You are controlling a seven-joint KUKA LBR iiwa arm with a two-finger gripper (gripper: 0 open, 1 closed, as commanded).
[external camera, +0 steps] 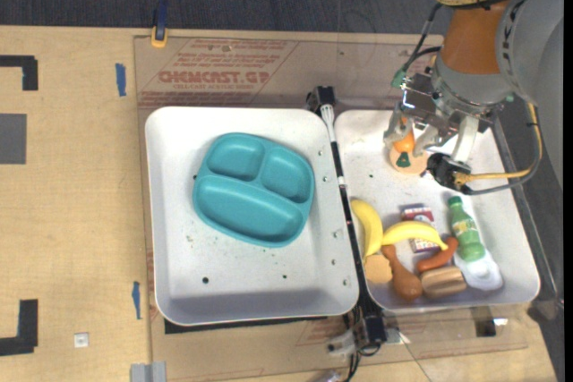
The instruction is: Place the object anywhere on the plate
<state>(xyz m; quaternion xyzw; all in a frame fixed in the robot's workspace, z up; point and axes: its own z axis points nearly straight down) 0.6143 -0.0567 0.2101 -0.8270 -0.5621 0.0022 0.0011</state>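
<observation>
Camera view: claw [414, 141] closed around an orange toy [404, 148] in right bin [522, 233].

the plate [253, 189] is teal all over, sitting in a white bin [170, 219] flecked with a few dark specks. the second bin [519, 268] is white too. in it lie two yellow bananas [385, 231], a green bottle [469, 237] with a white base, a tan hot dog bun [443, 283] with a reddish-brown sausage [434, 260] beside it, a brown drumstick-like piece [403, 275] and a small red and white packet [416, 214]. near the gripper [428, 137] there is a small orange thing [403, 148] with a touch of green. the arm [488, 22] is grey with an orange band — yellow cable loops over it. the bench [72, 192] is pale tan wood with black marks and blue tape bits; the cardboard [215, 72] carries red lettering.
</observation>
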